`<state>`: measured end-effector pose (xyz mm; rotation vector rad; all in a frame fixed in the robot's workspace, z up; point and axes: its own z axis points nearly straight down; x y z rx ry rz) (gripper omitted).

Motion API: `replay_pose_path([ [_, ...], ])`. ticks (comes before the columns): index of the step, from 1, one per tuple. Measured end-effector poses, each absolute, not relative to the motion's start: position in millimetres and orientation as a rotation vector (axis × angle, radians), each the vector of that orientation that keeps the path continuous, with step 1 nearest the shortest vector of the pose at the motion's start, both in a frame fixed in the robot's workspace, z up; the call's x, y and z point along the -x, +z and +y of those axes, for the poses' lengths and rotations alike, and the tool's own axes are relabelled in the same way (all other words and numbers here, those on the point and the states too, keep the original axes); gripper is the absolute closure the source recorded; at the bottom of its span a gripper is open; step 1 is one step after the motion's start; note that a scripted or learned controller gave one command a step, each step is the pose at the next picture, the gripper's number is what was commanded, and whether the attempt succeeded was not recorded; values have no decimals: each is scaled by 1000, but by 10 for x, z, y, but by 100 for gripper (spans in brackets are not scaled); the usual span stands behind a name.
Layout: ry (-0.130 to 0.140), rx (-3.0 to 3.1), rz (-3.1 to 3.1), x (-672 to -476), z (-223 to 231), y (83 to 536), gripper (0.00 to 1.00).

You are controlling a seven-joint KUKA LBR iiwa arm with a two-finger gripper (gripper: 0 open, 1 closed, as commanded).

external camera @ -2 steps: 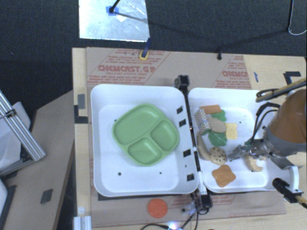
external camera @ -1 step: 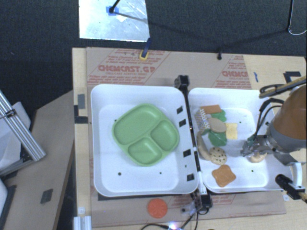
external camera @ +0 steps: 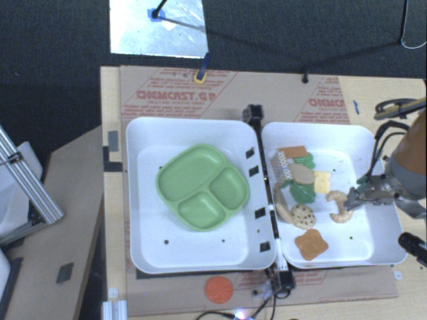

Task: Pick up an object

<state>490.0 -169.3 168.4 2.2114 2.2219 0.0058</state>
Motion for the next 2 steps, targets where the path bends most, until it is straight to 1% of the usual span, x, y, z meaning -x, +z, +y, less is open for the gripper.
replay_pose_path([
  [1, 6, -2211, 2222, -4921, -1698, 2225, 100],
  [2, 5, -2208, 2231, -5162, -1177, 2329, 100],
])
